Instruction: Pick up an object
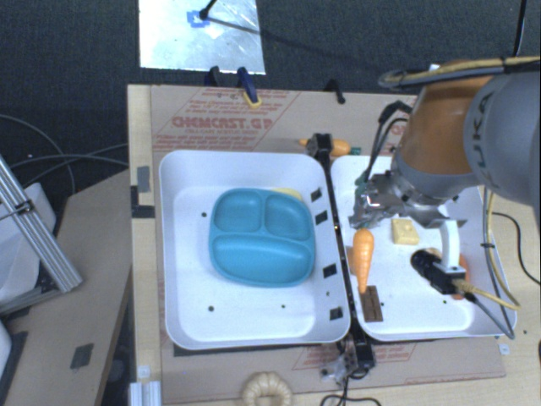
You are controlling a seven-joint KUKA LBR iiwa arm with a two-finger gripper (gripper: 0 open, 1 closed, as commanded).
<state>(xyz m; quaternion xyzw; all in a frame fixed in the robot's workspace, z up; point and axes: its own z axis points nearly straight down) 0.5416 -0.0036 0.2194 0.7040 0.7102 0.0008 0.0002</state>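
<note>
1. A carrot (363,256) is seen lying in the right bin (397,332), close to that bin's left wall, with its thick end away from the camera and its tip pointed toward the near rim.
2. The gripper (367,214) is placed just beyond the carrot's thick end. Whether it is spread or pressed together cannot be told, nor whether the carrot is touched.
3. A pale yellow block (404,231) is set just right of the carrot, and a brown block (371,304) just past its tip.
4. Left of the carrot, a blue divided plate (262,237) is held in the left bin (190,311).
5. Beyond the carrot, "CHEMCAST GP" is printed in red on the cardboard sheet (221,117).
6. Up and right of the carrot, the letters "KU" can be read on the arm (499,134).
</note>
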